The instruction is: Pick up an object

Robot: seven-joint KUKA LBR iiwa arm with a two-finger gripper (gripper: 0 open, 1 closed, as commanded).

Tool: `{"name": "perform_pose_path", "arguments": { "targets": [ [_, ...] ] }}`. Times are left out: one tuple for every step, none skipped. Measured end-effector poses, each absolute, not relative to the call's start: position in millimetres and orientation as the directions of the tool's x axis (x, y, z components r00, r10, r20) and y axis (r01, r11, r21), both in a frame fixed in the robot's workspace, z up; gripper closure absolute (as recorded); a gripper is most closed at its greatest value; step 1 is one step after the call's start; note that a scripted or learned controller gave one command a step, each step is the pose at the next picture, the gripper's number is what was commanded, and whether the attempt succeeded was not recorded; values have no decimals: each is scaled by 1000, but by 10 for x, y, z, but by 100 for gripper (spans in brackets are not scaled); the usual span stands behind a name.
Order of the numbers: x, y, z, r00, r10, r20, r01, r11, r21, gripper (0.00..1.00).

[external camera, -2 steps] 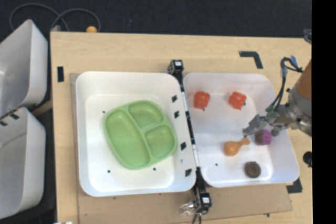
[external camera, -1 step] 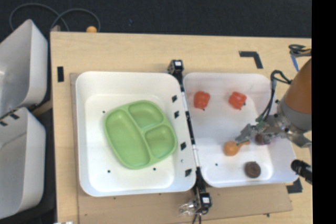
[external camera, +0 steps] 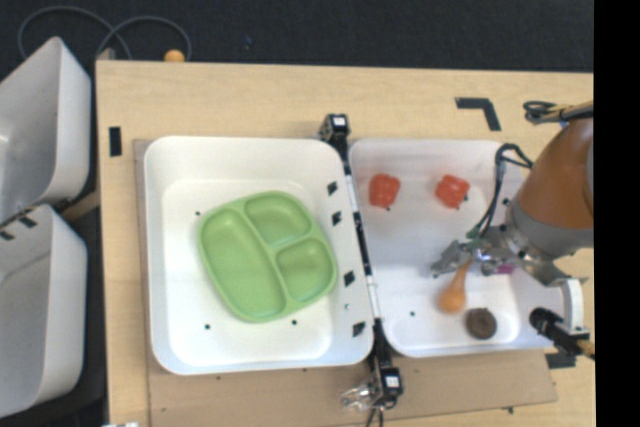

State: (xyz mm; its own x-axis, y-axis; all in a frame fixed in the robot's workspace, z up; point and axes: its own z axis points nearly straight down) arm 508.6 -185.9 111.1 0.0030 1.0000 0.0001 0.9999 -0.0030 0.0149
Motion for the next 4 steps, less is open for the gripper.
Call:
{"name": "perform_pose_path", "arguments": {
  "targets": [
    [5093,-1867,1005,3,1000,-1,1000,-3,2,0],
    [5096,-1885,1115,11,1000,-4,1000,-11,6,100],
    [5065,-1997,1644,5,1000,-3,1000,-5,6,100],
    [5029,-1990,2095,-2,1000,-3,1000,2,6,100]
  ]
}}
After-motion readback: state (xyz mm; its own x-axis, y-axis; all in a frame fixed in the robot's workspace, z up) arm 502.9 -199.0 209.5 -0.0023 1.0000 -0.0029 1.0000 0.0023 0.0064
